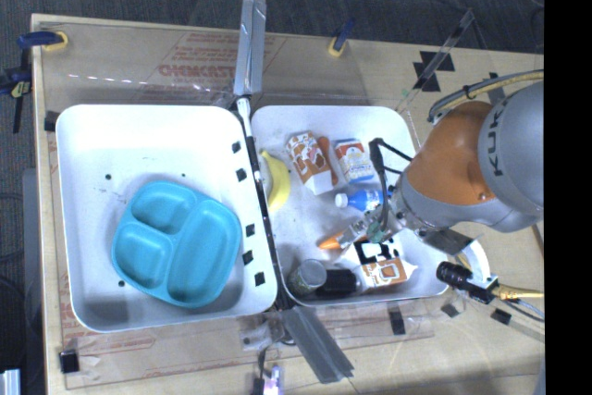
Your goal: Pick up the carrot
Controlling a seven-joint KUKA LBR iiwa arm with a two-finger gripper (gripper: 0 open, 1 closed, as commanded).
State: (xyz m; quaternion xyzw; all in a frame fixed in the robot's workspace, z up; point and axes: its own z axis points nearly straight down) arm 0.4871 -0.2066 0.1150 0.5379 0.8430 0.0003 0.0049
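Gripper (375, 231) sits low in the right bin (407, 120), just beside the carrot (331, 242); can't tell what state the gripper is in. Carrot is a small orange tapered piece at the gripper's 8 o'clock, smooth, likely plastic, with a blue-capped bottle (359, 198) at 11 and a dark can (310, 275) at 7. Best approach: centre over the carrot, grip across its narrow width, and avoid the carton (384, 271) at 5; the glossy blue tray (176, 240) is in the left bin (92, 129) at 9.

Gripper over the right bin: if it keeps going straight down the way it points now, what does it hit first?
Probably the carrot, lying just left of the gripper; depth is unclear, so it could meet the bin floor instead.
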